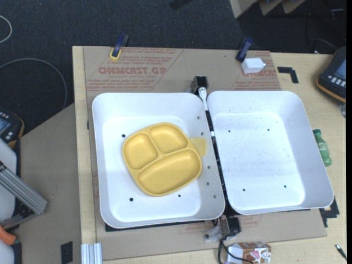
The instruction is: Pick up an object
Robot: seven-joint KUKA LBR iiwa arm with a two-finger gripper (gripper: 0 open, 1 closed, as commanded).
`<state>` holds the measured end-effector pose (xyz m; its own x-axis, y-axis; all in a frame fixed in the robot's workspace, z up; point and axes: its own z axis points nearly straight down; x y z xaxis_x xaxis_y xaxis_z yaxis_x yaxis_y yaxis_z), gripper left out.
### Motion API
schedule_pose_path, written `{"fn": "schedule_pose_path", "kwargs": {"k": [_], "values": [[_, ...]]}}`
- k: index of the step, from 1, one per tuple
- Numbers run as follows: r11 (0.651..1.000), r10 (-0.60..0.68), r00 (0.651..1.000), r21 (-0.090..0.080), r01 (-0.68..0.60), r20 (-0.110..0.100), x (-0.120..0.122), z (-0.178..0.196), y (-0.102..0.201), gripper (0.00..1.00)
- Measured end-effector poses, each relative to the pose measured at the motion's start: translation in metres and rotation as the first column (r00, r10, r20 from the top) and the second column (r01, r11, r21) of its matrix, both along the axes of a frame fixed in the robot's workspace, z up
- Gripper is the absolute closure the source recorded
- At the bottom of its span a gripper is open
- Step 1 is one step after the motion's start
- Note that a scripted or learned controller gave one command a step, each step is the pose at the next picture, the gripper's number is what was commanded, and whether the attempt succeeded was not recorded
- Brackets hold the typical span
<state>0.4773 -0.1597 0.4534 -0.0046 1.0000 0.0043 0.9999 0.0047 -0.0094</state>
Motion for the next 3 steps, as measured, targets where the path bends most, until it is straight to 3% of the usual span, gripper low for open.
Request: {"fn": "schedule_pose_path", "kwargs": {"k": [1,2,3], "values": [[1.0,0.007,1.0,0.0,-0.007,0.0,0.002,-0.083,0.108,1.0],[1.0,0.008,1.0,-0.001,-0.008,0.004,0.001,-0.092,0.206,1.0],[1.0,0.001,1.0,-0.001,-0.001,0.02,0.003,-0.017,0.241,1.0]]}}
